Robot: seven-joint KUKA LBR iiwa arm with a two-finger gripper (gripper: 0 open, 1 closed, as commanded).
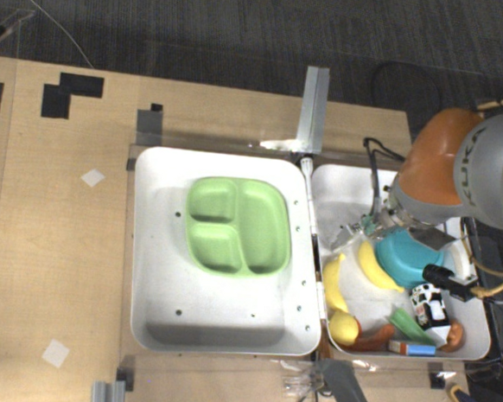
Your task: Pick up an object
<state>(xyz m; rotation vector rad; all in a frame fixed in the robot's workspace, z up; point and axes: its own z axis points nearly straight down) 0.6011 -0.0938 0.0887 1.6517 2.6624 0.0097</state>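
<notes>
Pale wooden tabletop (48, 249): bare apart from black markers at its far left; carries two shallow white plastic bins side by side, presumably one to draw from and one to fill.

Left white bin (156, 258): holds one item, a light green plastic divided tray (237, 225) with three compartments, lying flat and near the middle. Nothing crowds it, so it looks like the easiest reach, though broad and shallow for a two-finger grip.

Upright grey metal post (314, 110): stands at the far edge between the bins, clear of their contents.

Right white bin (339, 190): holds the clutter. A yellow plastic banana (332, 284) lies along the left wall, with a round yellow lemon-like fruit (343, 326) at its near end. A second yellow curved piece (374, 268) touches a teal plastic bowl (410, 259). Near the front wall lie an orange carrot-shaped toy (378, 336), a green wedge (413, 323), and a black-and-white cow-patterned figure (429, 307). The pieces overlap and hem one another in, so any pick here risks nudging neighbours.

Grey arm with orange band (441, 163): leans over the right bin from the right. Its hand (373, 223) sits low at the teal bowl's far rim; I cannot tell how its grip stands, nor whether it has anything.
</notes>
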